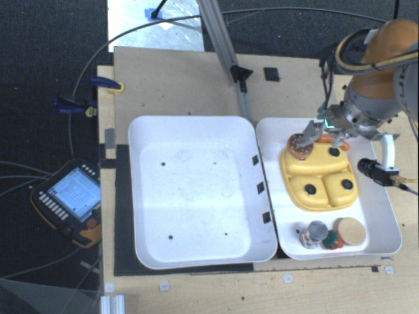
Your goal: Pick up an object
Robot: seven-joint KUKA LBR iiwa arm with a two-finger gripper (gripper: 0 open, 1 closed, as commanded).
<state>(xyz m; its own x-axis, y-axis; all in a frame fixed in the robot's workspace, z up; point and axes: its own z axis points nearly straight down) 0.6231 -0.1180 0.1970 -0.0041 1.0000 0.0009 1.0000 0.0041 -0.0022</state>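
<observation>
In the right bin [380, 205] lies a large yellow moulded piece [321, 178] with black dots on it. At its upper left corner sits a small round brown and pink object [300, 147]. My gripper [313, 135] hangs low over the bin's far side, its tip right at that small round object and above the yellow piece's top edge. From this angle I cannot make out whether it is touching or holding anything. Near the bin's front edge there are a tan disc [351, 231] and a small grey, red and green toy [317, 235].
The left bin [147, 241] stands beside the right one, joined by black clips along the shared wall. A grey pole [219, 31] slants in from the top. A teach pendant [69, 198] and cables lie on the floor at the left.
</observation>
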